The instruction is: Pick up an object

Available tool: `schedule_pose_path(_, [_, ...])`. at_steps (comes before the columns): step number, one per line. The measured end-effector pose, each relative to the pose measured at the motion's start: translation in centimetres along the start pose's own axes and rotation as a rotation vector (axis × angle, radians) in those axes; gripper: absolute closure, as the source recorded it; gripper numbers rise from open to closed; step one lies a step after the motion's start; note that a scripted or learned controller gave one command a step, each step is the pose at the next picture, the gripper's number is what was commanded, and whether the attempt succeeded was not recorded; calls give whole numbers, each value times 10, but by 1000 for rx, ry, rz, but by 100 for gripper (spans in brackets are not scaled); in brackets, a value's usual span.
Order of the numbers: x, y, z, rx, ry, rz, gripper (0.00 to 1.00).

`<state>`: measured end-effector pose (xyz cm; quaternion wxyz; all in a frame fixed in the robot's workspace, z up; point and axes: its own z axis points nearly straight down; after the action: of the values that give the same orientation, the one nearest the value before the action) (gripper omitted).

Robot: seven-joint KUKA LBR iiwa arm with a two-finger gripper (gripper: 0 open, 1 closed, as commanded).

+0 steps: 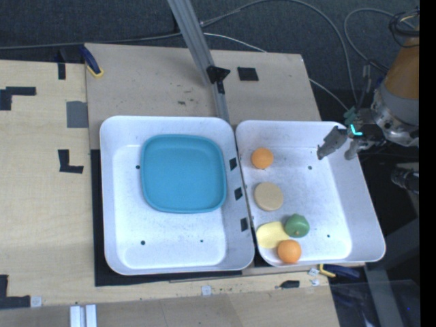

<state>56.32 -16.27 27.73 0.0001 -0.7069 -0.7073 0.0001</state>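
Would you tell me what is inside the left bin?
The left bin holds one blue plate, lying flat with nothing on it. Whatever lies beneath the plate is covered from view.

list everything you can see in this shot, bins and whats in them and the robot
bench: 1, tan wood with dark tape marks, under both bins
left bin: 1, white, left half of the bench
plate: 1, blue, square with rounded corners, flat in the left bin
right bin: 1, white, beside the left bin
upper orange ball: 1, orange, near the right bin's left wall, toward the back
beige disc: 1, tan, just in front of that ball
yellow piece: 1, yellow, front left of the right bin
green ball: 1, green, touching the yellow piece on its right
lower orange ball: 1, orange, at the front rim
metal bar: 1, grey, slanting from the top edge to between the bins
cables: several, pale, on the dark floor behind
arm: 1, grey and orange, right edge
gripper: 1, dark, over the right bin's back right corner
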Motion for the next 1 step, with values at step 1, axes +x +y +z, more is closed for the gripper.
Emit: schedule_pose_path(1, [0, 0, 0, 0, 0, 0, 0])
